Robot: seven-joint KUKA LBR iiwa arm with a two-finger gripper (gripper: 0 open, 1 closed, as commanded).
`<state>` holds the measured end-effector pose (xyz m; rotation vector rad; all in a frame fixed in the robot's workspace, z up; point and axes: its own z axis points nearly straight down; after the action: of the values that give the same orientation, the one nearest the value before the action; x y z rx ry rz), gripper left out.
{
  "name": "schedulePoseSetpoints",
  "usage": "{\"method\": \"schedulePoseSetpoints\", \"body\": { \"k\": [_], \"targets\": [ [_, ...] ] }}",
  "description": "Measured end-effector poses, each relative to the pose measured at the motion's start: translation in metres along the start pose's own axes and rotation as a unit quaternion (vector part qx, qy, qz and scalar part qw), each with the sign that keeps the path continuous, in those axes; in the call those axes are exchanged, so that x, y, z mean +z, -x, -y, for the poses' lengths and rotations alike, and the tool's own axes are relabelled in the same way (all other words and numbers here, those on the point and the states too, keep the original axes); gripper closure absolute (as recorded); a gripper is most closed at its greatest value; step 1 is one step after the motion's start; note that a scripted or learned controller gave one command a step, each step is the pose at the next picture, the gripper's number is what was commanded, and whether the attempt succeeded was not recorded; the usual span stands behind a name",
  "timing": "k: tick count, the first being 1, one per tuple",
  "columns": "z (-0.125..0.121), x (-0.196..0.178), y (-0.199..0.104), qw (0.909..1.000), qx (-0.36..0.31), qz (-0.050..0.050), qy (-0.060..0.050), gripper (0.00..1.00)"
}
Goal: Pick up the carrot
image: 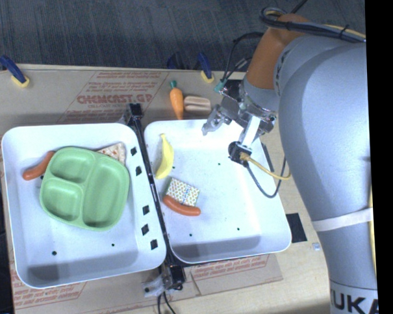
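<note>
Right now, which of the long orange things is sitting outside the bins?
The carrot, lying on the cardboard just beyond the right bin's far rim, green top pointing away. The two sausages each lie inside a bin.

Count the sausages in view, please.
2. One sausage lies in the right bin, beside the patterned packet. Another sausage in the left bin is partly under the green tray, which may hide others.

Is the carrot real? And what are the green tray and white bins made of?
The carrot looks like toy plastic: even orange, smooth, with a tidy green top. The green tray seems matte moulded plastic, with rounded compartments. The white bins look like thin glossy plastic, judging by soft reflections; I can't be sure.
</note>
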<state>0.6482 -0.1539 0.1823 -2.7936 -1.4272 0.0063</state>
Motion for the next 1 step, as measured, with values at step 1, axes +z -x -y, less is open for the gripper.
{"method": "schedulePoseSetpoints", "body": {
  "k": [1],
  "targets": [
    [-0.0109, 0.0914, 0.0011, 0.9981, 0.062, 0.000, 0.000, 0.00]
  ]
}}
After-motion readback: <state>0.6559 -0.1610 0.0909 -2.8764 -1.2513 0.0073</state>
